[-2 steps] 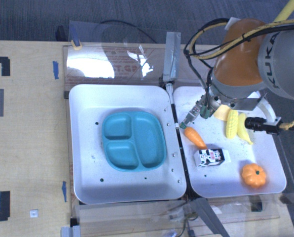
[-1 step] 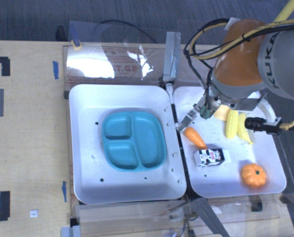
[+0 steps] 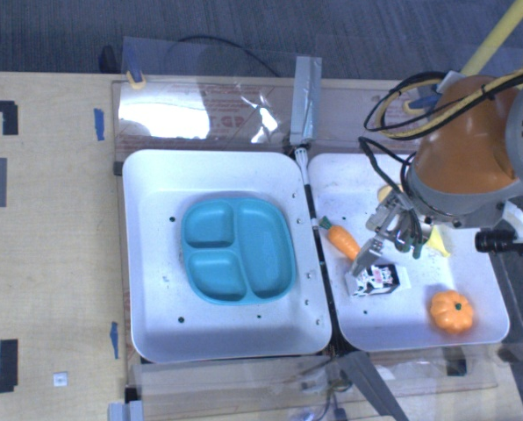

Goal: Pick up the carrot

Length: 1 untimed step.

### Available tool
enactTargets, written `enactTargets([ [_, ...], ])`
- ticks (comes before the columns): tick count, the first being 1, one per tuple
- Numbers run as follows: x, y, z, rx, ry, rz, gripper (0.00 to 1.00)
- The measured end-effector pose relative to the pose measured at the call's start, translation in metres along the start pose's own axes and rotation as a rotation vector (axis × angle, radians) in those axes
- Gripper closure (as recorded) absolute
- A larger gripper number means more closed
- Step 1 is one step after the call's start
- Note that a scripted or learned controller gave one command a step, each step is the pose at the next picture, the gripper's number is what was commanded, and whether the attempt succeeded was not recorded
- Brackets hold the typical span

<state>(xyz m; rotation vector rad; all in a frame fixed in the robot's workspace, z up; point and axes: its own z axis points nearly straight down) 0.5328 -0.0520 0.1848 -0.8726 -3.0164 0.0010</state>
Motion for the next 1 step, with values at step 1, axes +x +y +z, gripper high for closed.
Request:
enactTargets([
  [1, -0.0206, 0.0545, -0.0002, -0.004, -0.005, 0.132, 0.00],
])
